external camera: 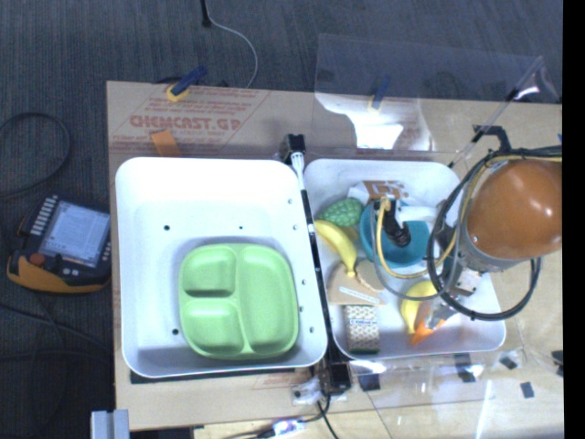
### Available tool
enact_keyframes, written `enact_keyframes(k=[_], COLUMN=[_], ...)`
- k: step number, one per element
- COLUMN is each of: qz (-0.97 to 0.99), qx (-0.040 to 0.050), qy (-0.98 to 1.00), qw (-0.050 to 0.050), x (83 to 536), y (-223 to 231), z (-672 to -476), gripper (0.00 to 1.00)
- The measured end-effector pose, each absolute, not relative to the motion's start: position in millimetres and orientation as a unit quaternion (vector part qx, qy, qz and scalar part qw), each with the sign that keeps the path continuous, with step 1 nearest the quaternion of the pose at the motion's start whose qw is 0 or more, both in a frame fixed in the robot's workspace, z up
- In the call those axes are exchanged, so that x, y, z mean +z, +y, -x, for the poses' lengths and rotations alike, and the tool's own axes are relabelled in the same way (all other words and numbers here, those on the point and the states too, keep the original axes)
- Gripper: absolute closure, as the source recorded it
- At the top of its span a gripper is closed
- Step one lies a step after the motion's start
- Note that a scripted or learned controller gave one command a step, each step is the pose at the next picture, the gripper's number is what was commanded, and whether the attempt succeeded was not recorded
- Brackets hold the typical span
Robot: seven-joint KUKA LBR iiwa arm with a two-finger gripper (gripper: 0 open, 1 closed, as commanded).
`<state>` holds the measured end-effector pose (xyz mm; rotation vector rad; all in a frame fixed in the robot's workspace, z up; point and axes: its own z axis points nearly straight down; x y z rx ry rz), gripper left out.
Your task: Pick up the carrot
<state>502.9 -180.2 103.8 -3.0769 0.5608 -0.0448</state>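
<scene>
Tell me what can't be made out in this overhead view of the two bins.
Carrot: camera view, an orange end shows; the arm and cables cover the rest.
Blue bowl: camera view, wrist hardware covers its inside.
Yellow item: camera view, cables cross it; kind unclear.
Patterned box: camera view, print too small.

Even overhead light, soft focus (slightly grainy)

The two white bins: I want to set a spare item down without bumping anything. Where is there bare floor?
The left white bin has wide bare floor between the green divided plastic plate and its far and left walls. The right white bin is crowded: yellow banana, blue bowl, orange carrot, patterned box, with the robot arm overhead.
</scene>
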Motion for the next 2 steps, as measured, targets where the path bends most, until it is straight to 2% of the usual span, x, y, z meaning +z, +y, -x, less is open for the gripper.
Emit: enact_keyframes(k=[1,2], qz=[0.983,0.984], qx=[-0.0019,-0.0017], qy=[0.181,0.181], qw=[0.002,0.001], x=[154,89], y=[-156,-179], z=[-495.0,-552.0], gripper=[0.0,0.0])
